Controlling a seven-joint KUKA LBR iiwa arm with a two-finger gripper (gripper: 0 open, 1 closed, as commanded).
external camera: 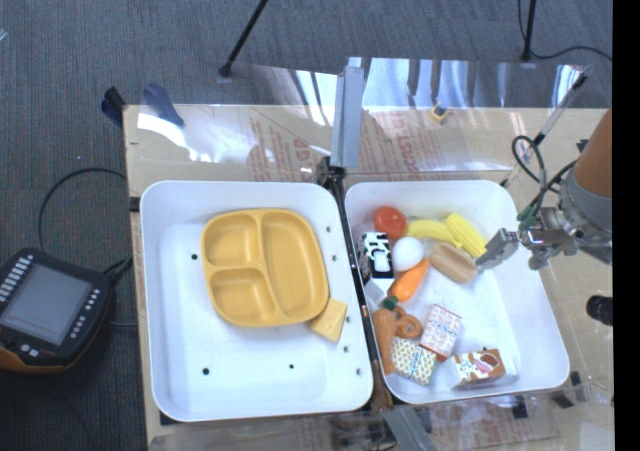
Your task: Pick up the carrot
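**Carrot waits in crowded bin as arm hovers at the rim**

Carrot (409,281) lies on a slant near the middle of the right bin (535,311), its leafy end pointing down towards the left wall. A white egg (407,253) touches its upper end, with a red tomato (390,222) just above that and a black-and-white carton (377,254) to the left. A banana (431,230), an ear of corn (465,232) and a hot dog (452,263) sit close by on the right; small printed packets (441,330) are scattered below. The gripper (497,250) hangs over the bin's right side, near the hot dog and apart from the carrot; whether its fingers are spread or closed cannot be told from here, and nothing is seen in its grasp. In the left bin (180,359), a yellow divided plate (265,266) rests beside a wedge of cheese (329,320).
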